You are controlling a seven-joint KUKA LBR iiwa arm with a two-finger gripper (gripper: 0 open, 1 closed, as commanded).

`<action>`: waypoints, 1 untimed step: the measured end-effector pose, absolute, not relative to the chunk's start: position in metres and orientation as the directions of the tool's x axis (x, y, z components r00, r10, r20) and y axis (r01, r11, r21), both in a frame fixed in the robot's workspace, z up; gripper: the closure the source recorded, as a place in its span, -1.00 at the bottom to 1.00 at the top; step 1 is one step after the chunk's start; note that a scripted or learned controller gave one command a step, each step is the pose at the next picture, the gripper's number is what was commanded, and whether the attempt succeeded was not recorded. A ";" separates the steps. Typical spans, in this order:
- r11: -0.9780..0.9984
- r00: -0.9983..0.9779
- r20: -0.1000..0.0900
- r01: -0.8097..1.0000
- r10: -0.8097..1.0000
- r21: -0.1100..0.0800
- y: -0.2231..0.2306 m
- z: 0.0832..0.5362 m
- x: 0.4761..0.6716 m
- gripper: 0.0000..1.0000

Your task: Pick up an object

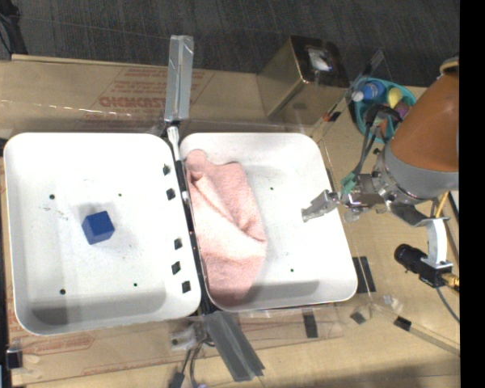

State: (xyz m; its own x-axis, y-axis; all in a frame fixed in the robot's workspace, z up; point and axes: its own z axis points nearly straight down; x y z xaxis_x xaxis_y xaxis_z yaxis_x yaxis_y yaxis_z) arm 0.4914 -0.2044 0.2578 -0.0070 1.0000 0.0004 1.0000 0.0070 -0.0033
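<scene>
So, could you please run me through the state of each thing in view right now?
Blue cube: resting flat in the left bin, untouched.
Pink towel: crumpled, lying along the left side of the right bin.
Gripper: low over the right bin's right side, apart from the towel, holding nothing.
Arm: reaching in from the right.

A cardboard-covered bench point(81, 87) stands on dark carpet point(250, 6), a brown box point(295, 75) behind.

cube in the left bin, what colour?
Blue. The cube shows plainly in the camera view, alone on the white bin floor.
</scene>
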 end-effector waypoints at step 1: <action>-0.013 0.013 0.000 1.000 1.000 0.000 -0.168 0.092 0.526 -1.00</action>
